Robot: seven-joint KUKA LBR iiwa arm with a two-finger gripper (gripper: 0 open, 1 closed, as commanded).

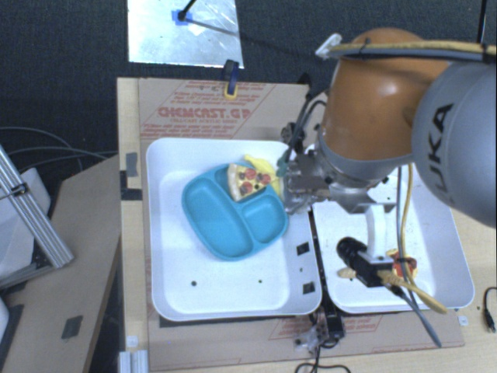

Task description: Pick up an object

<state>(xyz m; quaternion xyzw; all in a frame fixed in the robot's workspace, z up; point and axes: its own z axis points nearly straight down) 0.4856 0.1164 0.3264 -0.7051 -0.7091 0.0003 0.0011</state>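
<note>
I see the gripper [293, 186] low over the right edge of the left bin [167, 286], tucked under the bulky wrist; I cannot tell how its jaws stand. Just left of it a toy pizza slice [247, 181] rests on the far right part of a blue divided plate [225, 224], with a yellow piece [262, 164] against its far side. I judge the slice light, stiff and rather slick, best pinched across its narrow width. The plate's raised rim and the bin wall crowd the approach, and the plate may slide if nudged.
</note>
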